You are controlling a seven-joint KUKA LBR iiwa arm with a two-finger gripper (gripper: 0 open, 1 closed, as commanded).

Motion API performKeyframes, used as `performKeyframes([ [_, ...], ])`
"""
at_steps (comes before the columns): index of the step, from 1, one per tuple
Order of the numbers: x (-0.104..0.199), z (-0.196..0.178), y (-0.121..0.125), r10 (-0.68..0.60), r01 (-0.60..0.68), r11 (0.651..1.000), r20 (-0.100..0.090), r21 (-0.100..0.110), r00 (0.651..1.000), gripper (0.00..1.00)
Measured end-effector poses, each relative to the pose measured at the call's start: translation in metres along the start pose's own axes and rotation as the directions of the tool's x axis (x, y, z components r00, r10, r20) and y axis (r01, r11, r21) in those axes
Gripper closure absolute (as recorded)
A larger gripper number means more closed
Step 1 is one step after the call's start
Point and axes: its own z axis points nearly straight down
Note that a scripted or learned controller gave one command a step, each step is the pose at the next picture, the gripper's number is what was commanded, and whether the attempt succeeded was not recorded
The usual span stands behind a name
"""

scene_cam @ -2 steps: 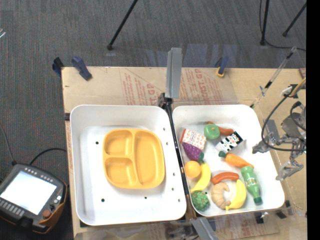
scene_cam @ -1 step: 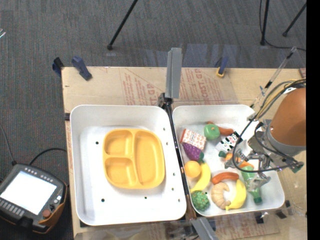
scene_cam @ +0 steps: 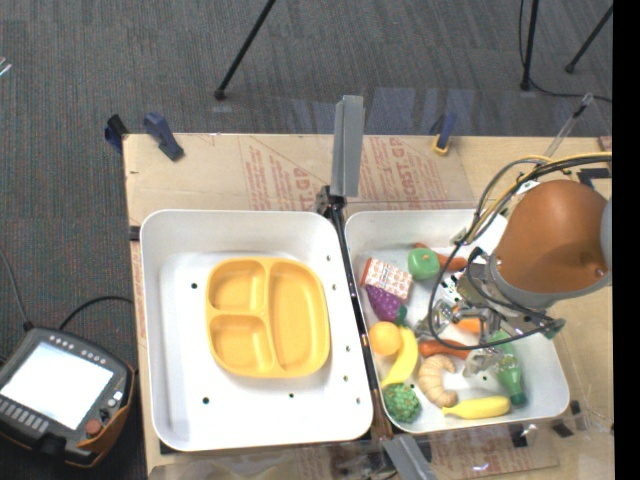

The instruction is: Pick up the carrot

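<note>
Pincer (scene_cam: 468,320) low over the carrot (scene_cam: 447,348) — grip state cannot be told.

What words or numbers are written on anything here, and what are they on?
"DO NOT DROP", red print, partly readable on the brown cardboard sheet under the bins.
Small red-and-white carton in the right white bin: print too blurred to read.
Black handheld control pad screen: nothing legible.
</note>
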Motion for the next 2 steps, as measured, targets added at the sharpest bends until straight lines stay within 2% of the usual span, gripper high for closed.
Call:
performKeyframes([
  [1, -0.003, -0.010, 0.001, -0.002, 0.002, 1.000, 0.004, 0.000, 1.000, 1.00],
  [2, 0.037, -0.001, 0.002, 0.256, -0.256, 0.967, 0.000, 0.002, 0.967, 1.00],
])
